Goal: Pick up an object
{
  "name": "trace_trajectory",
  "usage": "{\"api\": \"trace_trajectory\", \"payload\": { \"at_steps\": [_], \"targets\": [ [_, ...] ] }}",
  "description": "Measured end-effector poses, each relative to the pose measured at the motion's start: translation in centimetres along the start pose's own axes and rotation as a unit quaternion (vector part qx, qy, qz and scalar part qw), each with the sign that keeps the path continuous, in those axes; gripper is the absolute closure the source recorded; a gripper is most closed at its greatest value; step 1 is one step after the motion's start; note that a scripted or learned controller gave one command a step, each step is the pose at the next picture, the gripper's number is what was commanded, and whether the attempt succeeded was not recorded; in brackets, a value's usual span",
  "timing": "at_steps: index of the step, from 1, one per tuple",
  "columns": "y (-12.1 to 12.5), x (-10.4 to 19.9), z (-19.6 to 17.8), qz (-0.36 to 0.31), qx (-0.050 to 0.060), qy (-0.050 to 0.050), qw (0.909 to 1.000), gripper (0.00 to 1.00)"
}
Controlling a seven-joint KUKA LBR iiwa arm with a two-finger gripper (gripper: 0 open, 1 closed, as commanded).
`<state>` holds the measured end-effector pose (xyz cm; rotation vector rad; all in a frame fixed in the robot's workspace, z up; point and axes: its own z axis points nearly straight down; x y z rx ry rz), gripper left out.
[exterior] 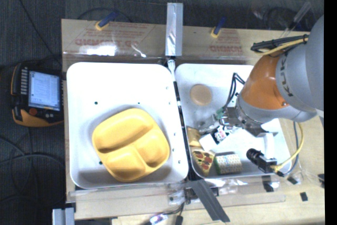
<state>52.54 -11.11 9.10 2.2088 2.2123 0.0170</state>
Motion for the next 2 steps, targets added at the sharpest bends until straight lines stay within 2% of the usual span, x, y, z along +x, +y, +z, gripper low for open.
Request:
{"api": "trace_trajectory", "payload": {
  "at_steps": [1, 2],
  "targets": [
    [0.1, 0.0, -0.9, 0.000, 0.001, 0.001, 1.0000, 1.00],
    [0.1, -3.7, -5.9, -0.116, 0.010, 0.002, 0.9932, 1.00]
  ]
}}
